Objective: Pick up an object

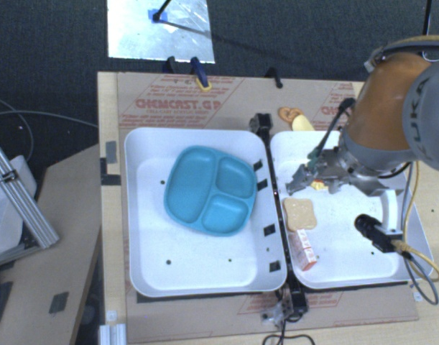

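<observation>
My gripper point(314, 179) hangs low over the upper left part of the right bin point(348, 268). A small yellow object point(319, 186) peeks out directly beneath it; I cannot tell whether it is touched. A tan slice of toast point(299, 213) lies flat just below the gripper. Further toward the front, a small red and white carton point(305, 249) rests against the bin's left wall. At the bin's far edge sits a pale yellow piece point(302, 123), with an orange-brown piece point(289, 113) beside it on the cardboard.
The left bin point(154, 264) holds a blue divided plate point(210, 190). Black clips point(261, 123) line the divider between the bins. The arm's orange band point(388, 95) and a black cable fitting point(372, 231) overhang the right bin's right side.
</observation>
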Tool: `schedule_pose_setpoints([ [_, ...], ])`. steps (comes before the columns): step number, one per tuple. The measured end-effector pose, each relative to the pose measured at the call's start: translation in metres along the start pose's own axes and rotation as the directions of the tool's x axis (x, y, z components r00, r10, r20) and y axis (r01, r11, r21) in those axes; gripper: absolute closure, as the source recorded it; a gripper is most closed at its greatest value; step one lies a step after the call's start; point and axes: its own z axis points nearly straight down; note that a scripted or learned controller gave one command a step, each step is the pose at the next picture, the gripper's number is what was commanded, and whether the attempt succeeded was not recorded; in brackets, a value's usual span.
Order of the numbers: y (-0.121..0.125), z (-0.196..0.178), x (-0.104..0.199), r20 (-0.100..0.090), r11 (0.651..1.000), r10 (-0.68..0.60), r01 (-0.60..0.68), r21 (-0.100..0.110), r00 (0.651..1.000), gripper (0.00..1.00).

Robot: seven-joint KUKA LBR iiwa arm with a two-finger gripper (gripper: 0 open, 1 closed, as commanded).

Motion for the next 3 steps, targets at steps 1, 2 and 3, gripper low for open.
schedule_pose_setpoints([
  [1,0.011,0.008,0.056,0.000,1.000,0.004,-0.004,0.004,1.000,0.00],
  [2,-0.046,-0.091,0.112,-0.002,1.000,0.000,0.000,0.001,1.000,0.00],
  [3,-0.047,0.044,0.045,0.002,1.000,0.013,-0.013,0.013,1.000,0.00],
])
